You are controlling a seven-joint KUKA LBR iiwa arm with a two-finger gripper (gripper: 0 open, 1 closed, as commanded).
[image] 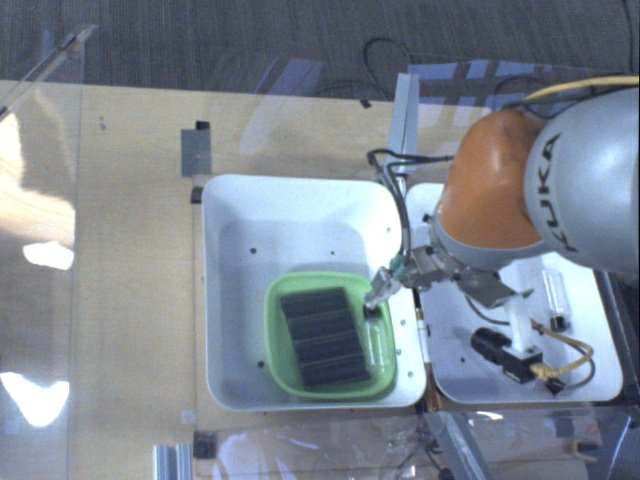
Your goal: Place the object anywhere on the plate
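A green plate (283, 363) lies in the front right part of the left white bin (240, 238). A dark ribbed rectangular object (322, 337) rests flat on the plate and covers most of its middle. My gripper (377, 296) hangs over the plate's right rim, just beside the object's upper right corner, with nothing visibly held. The grey and orange arm (500, 193) reaches in from the right across the wall between the bins.
The right white bin (590, 393) lies under the arm and wrist. A grey post (404, 118) stands behind the two bins. The wooden bench (110, 268) extends to the left.
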